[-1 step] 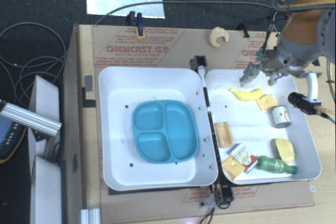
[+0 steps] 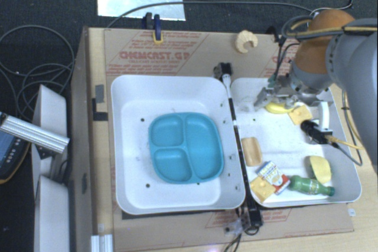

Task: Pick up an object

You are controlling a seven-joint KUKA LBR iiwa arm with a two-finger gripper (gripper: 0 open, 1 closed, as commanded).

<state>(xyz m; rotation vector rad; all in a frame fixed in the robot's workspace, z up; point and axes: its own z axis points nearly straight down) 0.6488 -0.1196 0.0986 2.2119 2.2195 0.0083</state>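
My gripper (image 2: 269, 96) is low over the far end of the right bin (image 2: 348, 177), coming in from the right. A yellow banana-shaped piece (image 2: 277, 108) lies just beneath and beside it, partly hidden by the gripper. A tan cracker-like square (image 2: 300, 114) rests right of the banana. Nearer the front of that bin are a brown bread slice (image 2: 252, 151), a small printed carton (image 2: 270, 172), a yellow cheese wedge (image 2: 261, 188), a green bottle (image 2: 310, 186) lying on its side and a yellow rounded piece (image 2: 321, 169).
The left bin (image 2: 133, 103) holds a blue divided plate (image 2: 186, 146). A cream-coloured lump (image 2: 247, 41) sits on the cardboard behind the bins. A black rail (image 2: 233, 121) separates the bins. Cables lie on the floor at left.
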